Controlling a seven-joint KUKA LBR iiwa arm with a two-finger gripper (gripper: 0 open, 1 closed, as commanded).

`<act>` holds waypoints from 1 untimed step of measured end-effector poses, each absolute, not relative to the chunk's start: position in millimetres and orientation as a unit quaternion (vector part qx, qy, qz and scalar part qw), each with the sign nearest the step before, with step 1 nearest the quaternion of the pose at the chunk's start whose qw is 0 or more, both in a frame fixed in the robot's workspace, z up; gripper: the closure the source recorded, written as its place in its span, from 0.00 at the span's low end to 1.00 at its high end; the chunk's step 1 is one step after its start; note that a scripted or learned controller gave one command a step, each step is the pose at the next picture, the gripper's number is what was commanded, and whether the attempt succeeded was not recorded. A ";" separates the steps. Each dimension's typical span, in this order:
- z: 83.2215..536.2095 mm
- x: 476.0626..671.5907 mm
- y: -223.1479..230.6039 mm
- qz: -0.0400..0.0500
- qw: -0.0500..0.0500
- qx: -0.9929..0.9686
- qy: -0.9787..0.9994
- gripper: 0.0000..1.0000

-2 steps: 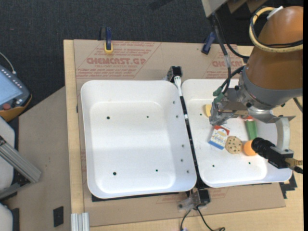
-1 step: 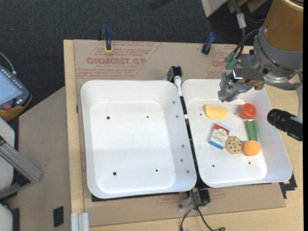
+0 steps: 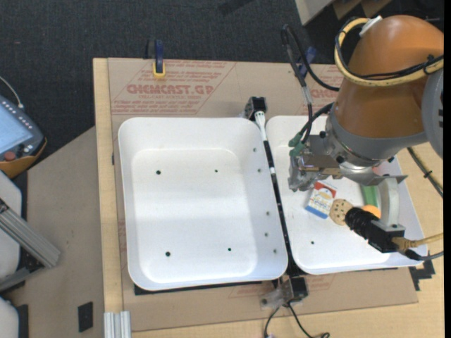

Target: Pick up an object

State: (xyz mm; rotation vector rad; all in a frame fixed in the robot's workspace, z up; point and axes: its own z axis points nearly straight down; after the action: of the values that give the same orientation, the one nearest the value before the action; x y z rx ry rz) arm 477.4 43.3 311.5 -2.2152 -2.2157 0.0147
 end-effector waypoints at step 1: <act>398.3 492.2 72.4 -0.005 -0.003 -0.706 -0.709 1.00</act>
State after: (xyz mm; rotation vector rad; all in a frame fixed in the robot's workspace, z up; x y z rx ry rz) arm 492.2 72.4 398.3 -2.2213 -2.2307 -0.0153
